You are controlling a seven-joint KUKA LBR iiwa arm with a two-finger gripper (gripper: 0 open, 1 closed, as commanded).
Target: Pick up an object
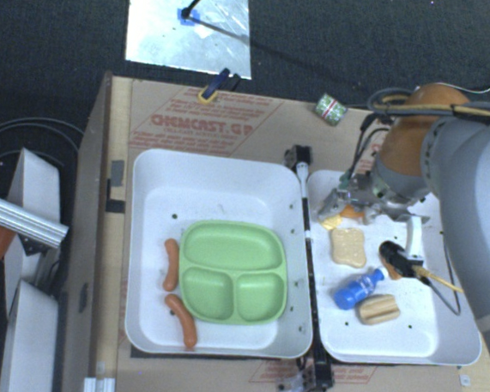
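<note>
— Hand (354,200): low over orange piece (343,217), far corner of right bin (403,340); open or closed, cannot tell.
— Risk: bin's wall and toast slice (349,246) crowd it; piece may slip aside.

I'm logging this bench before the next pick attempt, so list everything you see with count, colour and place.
bins: two, white, side by side on the bench
divided tray: one, green, left bin
sausages: two, orange-brown, left bin, beside the tray
slice: one, pale yellow, right bin
bottle: one, blue, right bin
bread roll: one, tan, right bin, beside the bottle
small piece: one, orange-yellow, right bin, under the gripper
can: one, green, beyond the right bin
arm: one, grey
gripper: one, over the right bin's far end
</note>
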